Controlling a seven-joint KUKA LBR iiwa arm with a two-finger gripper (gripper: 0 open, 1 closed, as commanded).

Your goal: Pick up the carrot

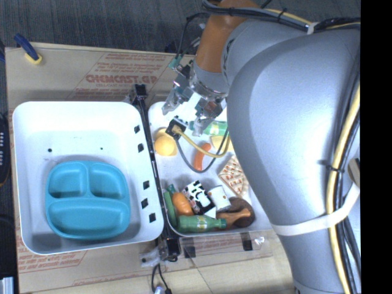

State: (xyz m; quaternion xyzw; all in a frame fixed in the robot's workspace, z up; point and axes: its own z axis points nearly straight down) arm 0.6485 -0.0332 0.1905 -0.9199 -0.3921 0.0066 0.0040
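The carrot [182,204], orange with a green top, lies near the front left corner of the right bin [158,110], among other toy foods. My gripper [187,113] hangs over the back part of that bin, well behind the carrot. Its two fingers stand apart and open, with only white bin floor showing between them. The left fingertip [173,103] is near the bin's back rim and the right fingertip [201,122] is above a green item. The arm's large grey body covers the right side of the bin.
Below the gripper lie a yellow lemon [164,144] and a small orange piece [199,158]. Around the carrot are a black-and-white cow toy [197,194], a green bottle [202,224], a brown item [239,213] and a waffle [233,173]. The left bin [37,121] holds a blue divided tray [89,198].
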